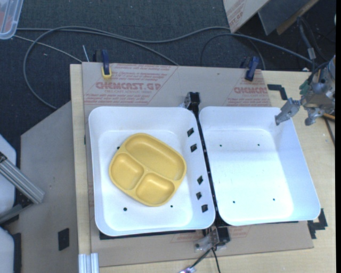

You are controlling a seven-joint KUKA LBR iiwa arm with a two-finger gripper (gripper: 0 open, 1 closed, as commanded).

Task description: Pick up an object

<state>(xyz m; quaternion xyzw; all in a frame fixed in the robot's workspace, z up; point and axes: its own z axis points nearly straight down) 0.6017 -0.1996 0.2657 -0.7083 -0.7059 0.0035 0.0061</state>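
The yellow divided plate (147, 169) lies flat in the left bin (101, 160), toward its nine o'clock side. The gripper (299, 113) hovers at the right bin's (298, 160) two o'clock corner, fingers spread, holding nothing. Judged from here, it should cross leftward, descend over the plate's raised rim or divider, then close squarely.

Dark grey carpet floor (149, 21) up top, black cables (48, 37) looping across it, pale wooden bench board (154, 80) with red lettering, blue clamps (105, 63) gripping its far edge, cardboard box (242, 11) at the upper right, bright even light
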